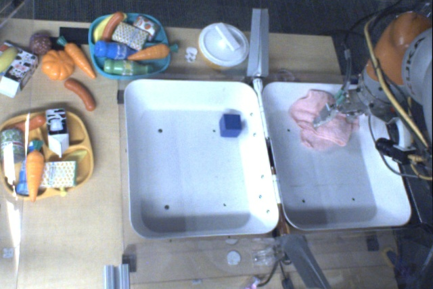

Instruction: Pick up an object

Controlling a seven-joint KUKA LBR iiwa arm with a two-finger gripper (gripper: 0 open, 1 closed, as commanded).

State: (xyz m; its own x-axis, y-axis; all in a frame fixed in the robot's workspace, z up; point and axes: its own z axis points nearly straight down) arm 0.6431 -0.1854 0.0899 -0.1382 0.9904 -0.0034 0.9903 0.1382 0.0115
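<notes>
A crumpled pink cloth [318, 120] lies in the far part of the right bin [338, 199]. My gripper [329, 112] is down on the cloth's right half, reaching in from the right, and its fingertips touch the fabric. A small blue cube [231, 124] sits in the left bin [189, 179], near that bin's far right corner, well to the left of the gripper.
The arm with its orange band [399, 37] and cables fills the right edge beside the right bin. Behind the bins stand a white lidded cup [224, 44] and a blue bowl of toy food [128, 45]. A yellow tray of toys [44, 156] sits at the left.
</notes>
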